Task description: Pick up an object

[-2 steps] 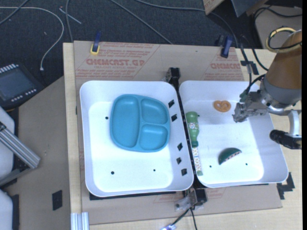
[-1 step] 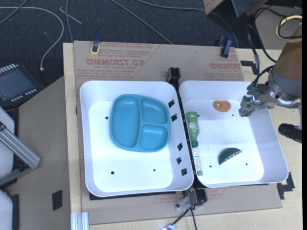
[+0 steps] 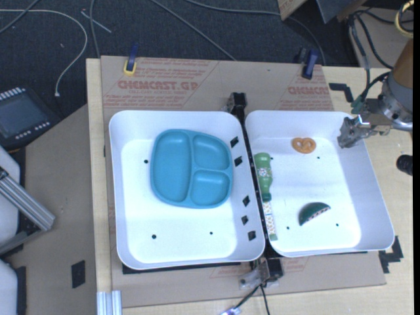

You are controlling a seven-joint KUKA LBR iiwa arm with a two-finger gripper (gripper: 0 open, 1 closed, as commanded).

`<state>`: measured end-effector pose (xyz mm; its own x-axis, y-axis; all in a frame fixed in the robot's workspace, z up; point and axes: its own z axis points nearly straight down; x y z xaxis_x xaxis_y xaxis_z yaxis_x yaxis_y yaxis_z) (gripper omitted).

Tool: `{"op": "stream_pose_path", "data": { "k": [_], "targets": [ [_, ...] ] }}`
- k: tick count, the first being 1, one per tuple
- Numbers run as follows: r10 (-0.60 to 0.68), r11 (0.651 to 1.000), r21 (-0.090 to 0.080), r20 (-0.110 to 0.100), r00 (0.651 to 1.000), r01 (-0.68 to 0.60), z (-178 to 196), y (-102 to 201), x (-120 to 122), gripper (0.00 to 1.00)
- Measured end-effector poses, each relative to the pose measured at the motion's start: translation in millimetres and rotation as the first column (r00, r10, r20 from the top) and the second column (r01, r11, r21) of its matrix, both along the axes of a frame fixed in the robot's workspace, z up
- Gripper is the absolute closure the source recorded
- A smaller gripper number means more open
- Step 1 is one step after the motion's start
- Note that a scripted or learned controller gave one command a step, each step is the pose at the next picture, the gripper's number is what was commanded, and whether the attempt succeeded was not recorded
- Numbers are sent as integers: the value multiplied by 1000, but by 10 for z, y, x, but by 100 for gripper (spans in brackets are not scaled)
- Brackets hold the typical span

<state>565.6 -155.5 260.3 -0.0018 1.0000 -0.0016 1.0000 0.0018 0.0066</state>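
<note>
Bins sit side by side on the desk (image 3: 98, 176). Largest is the blue divided plate (image 3: 191, 168) in the left bin (image 3: 125, 228): stiff, likely light, best pinched at its rim, well apart from the hand (image 3: 350, 134). In the right bin (image 3: 367, 195), the green bottle (image 3: 264, 176) looks slippery; the melon slice (image 3: 314, 212) and pretzel (image 3: 303, 146), nearest the hand, seem small and light. Hand's state: cannot tell.
</note>
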Motion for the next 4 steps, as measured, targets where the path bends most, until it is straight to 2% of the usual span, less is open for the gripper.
{"op": "stream_pose_path", "data": {
  "k": [1, 2, 3, 4],
  "targets": [
    [4, 1000, 4, -8, 1000, -4, -160, 516, 80, 100],
    [4, 1000, 3, -5, 1000, -4, -98, 1033, 144, 100],
    [4, 1000, 5, -9, 1000, -4, -158, 1636, 96, 100],
    [3, 1000, 4, -10, 1000, -3, -302, 2078, 133, 100]
  ]
}}
